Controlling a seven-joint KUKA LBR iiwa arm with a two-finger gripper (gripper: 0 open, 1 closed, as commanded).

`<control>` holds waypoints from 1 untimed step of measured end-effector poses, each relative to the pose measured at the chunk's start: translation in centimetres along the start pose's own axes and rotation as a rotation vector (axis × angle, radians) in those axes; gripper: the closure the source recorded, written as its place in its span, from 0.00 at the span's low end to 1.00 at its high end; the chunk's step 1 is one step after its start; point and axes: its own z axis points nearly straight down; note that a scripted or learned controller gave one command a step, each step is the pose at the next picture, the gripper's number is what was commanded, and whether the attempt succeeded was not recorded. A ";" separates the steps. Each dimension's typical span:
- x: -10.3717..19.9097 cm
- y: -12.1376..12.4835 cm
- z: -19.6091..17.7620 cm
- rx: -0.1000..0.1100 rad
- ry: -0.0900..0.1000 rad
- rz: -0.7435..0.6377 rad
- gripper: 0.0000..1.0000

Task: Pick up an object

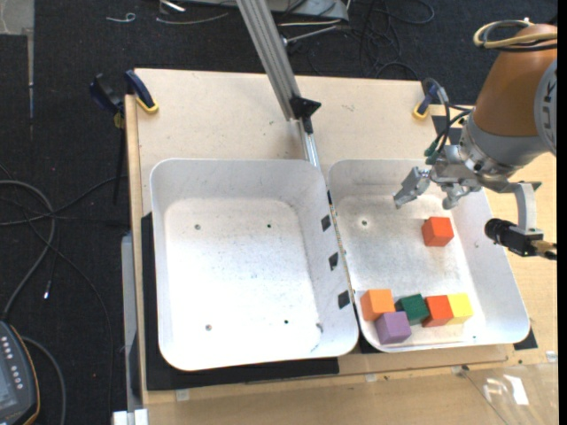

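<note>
My gripper (431, 193) hangs over the back part of the right bin (368, 184), its two fingers spread open with nothing between them. A red-orange cube (438, 231) lies alone on the bin floor just in front of the fingertips and slightly to their right. Along the bin's front edge sits a cluster of blocks: an orange one (378, 302), a purple one (393, 327), a green one (413, 307), a red one (438, 309) and a yellow one (460, 305).
The left bin (177, 193) lies beside the right one, with a shared rim between them. A slanted metal pole (270, 47) rises from the back of the bench. Clamps sit at the bench's back corners (137, 91).
</note>
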 end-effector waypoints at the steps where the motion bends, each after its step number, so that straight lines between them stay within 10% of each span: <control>1: 2.2 1.0 -0.7 -0.003 0.000 -0.005 0.00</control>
